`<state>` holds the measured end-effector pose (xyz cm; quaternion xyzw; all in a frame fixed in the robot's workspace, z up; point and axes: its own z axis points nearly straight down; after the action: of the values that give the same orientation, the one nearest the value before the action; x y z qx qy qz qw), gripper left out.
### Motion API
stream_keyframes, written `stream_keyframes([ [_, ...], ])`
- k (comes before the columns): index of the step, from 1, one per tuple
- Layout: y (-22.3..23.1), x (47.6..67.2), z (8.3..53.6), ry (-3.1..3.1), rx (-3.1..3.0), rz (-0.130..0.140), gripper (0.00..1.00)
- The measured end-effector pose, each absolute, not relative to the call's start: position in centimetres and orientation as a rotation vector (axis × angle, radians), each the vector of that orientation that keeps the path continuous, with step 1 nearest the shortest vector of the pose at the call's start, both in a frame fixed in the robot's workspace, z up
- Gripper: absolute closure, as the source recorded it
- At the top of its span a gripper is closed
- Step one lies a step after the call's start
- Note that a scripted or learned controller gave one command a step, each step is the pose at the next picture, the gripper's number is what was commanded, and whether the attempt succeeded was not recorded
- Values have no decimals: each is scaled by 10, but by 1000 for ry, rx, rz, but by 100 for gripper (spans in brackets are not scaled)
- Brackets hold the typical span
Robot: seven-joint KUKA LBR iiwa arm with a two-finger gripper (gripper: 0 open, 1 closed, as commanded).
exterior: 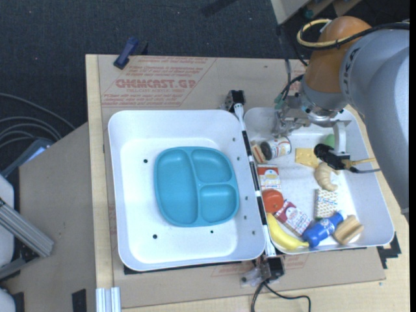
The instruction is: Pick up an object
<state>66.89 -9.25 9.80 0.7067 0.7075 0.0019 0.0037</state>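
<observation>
Camera view: near end of right bin [383,229] is crowded, with banana [283,236], blue bottle [321,231] and bread roll [350,228] touching. Left bin [127,197] holds a blue divided plate [196,185]. Farther back, small jar [273,150] lies just under the gripper [290,123]; finger state: cannot tell. Risk: clutter, so a descent may nudge the jar aside or catch the bin wall.

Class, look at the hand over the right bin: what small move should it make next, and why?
Probably a short descent. The hand hangs at the right bin's far end, just above the small jar lying on its side, and nothing shows between its tips yet.
</observation>
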Motion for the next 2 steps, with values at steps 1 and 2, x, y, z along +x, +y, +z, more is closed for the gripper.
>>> stream_keyframes([
  [1,-92,669,98,2218,2215,5,0],
  [2,-93,666,85,2223,2222,-3,0],
])
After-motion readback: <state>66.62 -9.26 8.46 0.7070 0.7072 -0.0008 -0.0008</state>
